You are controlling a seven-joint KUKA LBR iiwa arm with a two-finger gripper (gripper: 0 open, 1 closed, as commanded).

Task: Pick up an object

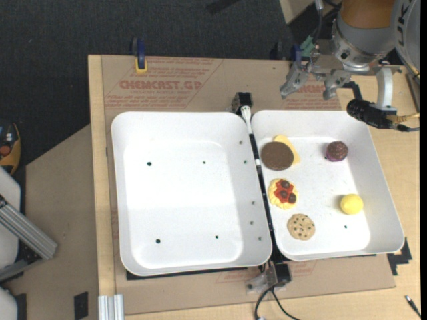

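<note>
While the gripper hangs above the far rim of the right bin, its fingers stand spread wide, holding nothing. In that bin: brown cookie, purple ball, jam tart, yellow ball, chip cookie. Left bin alongside.

Grey arm with orange band, metallic two-finger end effector.
</note>
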